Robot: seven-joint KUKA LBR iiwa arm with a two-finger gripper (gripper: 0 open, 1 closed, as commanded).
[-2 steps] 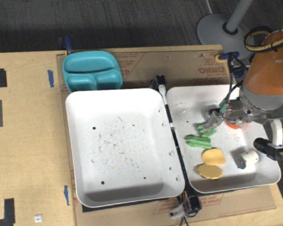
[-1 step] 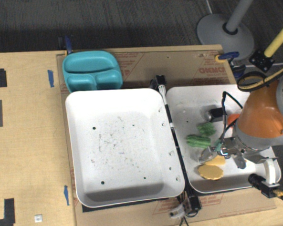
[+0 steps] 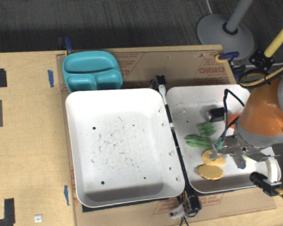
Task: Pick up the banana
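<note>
- Yellow and curved, the banana (image 3: 213,158) lies in the right bin (image 3: 188,102), just to the camera-left of the tool (image 3: 225,147), touching or nearly touching its tip.
- Grey arm (image 3: 264,121) with its orange band reaches in from the camera-right side and hangs over the right bin, its wrist tilted down toward the bin floor.
- Whether the tool is spread or closed cannot be told; its tip is small and partly hidden by the wrist hardware, and nothing can be seen clamped in it.
- Just below the banana, further toward the near rim from the tool, sits a round tan-yellow object (image 3: 210,171) that touches or nearly touches the banana's lower end.
- Up and to the camera-left of the tool lie two green objects (image 3: 200,136), close together, one above the other.
- A small black object (image 3: 216,114) rests above the tool, toward the far wall of the right bin, with a black cable (image 3: 229,96) arching beside it.
- Well to the camera-left of the tool stands the left bin (image 3: 119,145), its white floor scuffed with faint grey marks.
- Beyond the left bin, far from the tool, a teal divided tray (image 3: 91,70) rests on the cardboard-covered counter (image 3: 28,141).
</note>
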